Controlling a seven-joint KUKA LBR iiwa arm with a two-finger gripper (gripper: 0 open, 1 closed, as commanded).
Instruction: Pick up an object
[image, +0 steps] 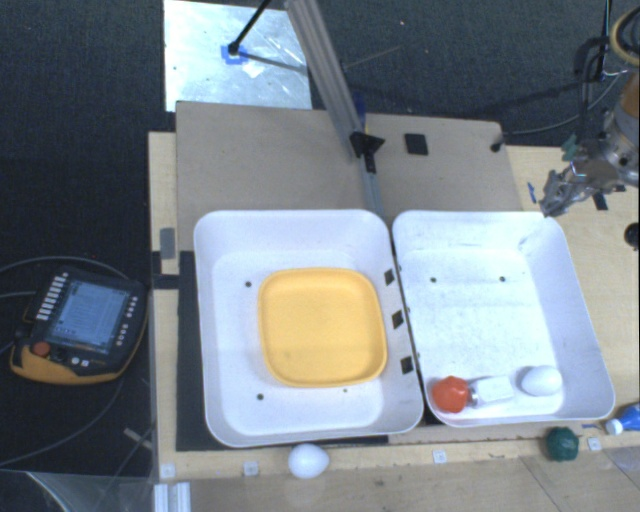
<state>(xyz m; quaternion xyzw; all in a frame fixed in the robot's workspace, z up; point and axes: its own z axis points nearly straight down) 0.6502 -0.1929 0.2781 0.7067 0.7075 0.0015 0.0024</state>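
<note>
White plastic bottle with red cap (470, 392) lies crosswise, cap pointing left, well apart from your hand (556, 196); whether that hand is clenched, you cannot tell.

bench (330, 165) | two white bins (225, 300) | white egg-like object (308, 460)

Gripper (556, 199) low at far right

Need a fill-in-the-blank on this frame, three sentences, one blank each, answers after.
1. The yellow plate lies in the ____ bin.
2. The red ball sits in the right bin, along its ____ edge.
3. The pincer hovers above the right bin's far ____ corner.

Missing words: left; near; right
</note>
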